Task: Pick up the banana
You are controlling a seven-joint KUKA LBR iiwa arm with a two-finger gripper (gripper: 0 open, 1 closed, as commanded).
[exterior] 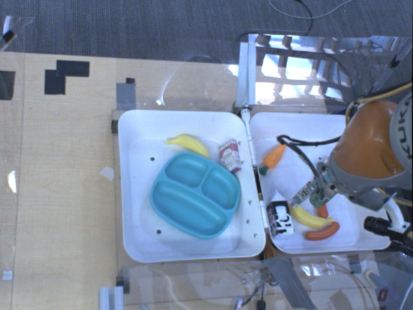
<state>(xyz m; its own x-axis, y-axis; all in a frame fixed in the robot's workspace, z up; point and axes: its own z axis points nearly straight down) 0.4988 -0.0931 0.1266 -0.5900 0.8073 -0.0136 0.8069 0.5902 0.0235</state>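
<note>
**Pincer low over the right bin's banana**

Bananas appear in both bins. One banana [308, 217] lies in the right bin [293, 129], near its front edge, curving from beside a small black-and-white block [280, 218] toward the right. Just in front of it rests a red sausage [321, 231], close to or touching its right end. The pincer [314, 195] sits low in the same bin, just behind and slightly right of this banana's middle, its dark fingers pointing down toward the fruit. Whether the tips touch the banana cannot be told, and the gap between the fingers is too small and dark to judge, so their spread cannot be told either. Nothing is clearly seen between them. A small orange-red piece [321, 210] shows just beneath the pincer, beside the banana.

An orange carrot [274, 156] with a green end lies toward the back left of the right bin, with a black cable looping past it toward the arm [371, 148], whose orange band fills the bin's right side.

The left bin [132, 192] holds a blue divided plate [195, 195], tilted diagonally. A second banana [189, 143] lies just behind the plate, touching or nearly touching its rim, well apart from the pincer. A small red-and-white packet [230, 155] sits at the plate's back right corner, by the wall between the bins. Both bins rest on the pale wooden counter [58, 173].
</note>
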